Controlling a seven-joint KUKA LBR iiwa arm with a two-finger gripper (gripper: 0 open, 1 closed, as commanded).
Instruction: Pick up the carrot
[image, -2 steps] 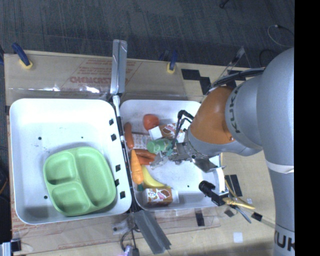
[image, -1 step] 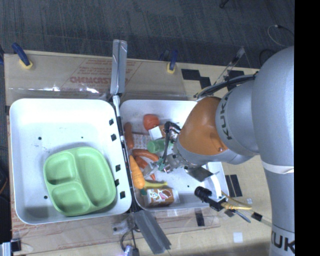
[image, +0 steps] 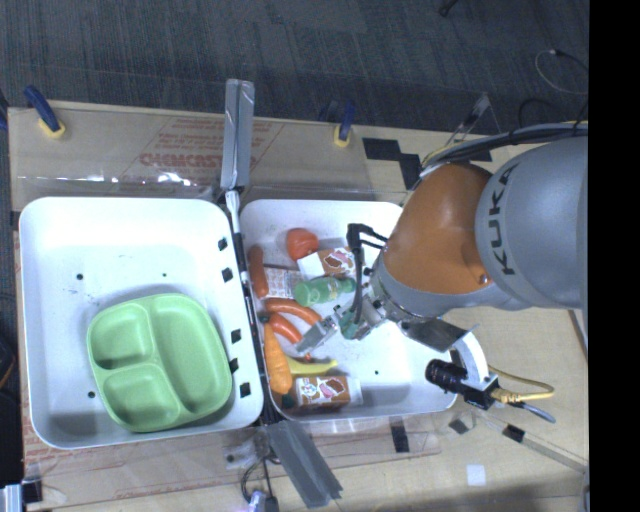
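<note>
A divided plate (image: 158, 360) is set in the left bin (image: 60, 230). In the right bin (image: 420, 385), the carrot (image: 276, 364) is laid along the left wall, with a bottle (image: 322, 291) behind it and the tool (image: 325, 335) to its right.

Carrot (image: 276, 362): orange, smooth, long and tapered, looks like a toy. Lies flat on the floor of the right bin (image: 400, 372), close along that bin's left wall, in the front-left part. Long axis runs roughly front to back, slightly slanted, one end near the bin's front-left corner, the other end pointing toward the bin's middle. Top surface fully visible, nothing on it. Whether it touches the wall, can't tell.
</note>
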